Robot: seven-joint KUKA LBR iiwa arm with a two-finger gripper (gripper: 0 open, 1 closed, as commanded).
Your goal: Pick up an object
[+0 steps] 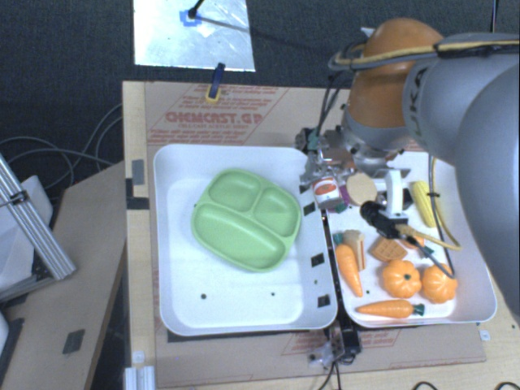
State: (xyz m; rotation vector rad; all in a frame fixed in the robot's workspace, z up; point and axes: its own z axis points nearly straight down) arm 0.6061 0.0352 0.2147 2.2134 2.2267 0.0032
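Left bin (166, 218): white plastic, smooth, slight sheen. Right bin (475, 295): same white plastic finish. Divided plate (246, 218): pale green plastic, smooth, satin surface. Toy carrots (349, 268): orange plastic, smooth, mildly glossy. Two small pumpkins (401, 279): orange plastic, glossy, ribbed skin. Corn cob (422, 203): yellow plastic, bumpy texture. Worktop (211, 116): brown cardboard sheet, matt, printed in red. Arm (471, 120): grey casing, smooth, satin; orange band (390, 63) smooth with soft gloss. Claw (325, 169): bare metal parts, dull shine. Panel (191, 23) behind the worktop: silvery, reflective foil-like sheet. Background: dark matt cloth.
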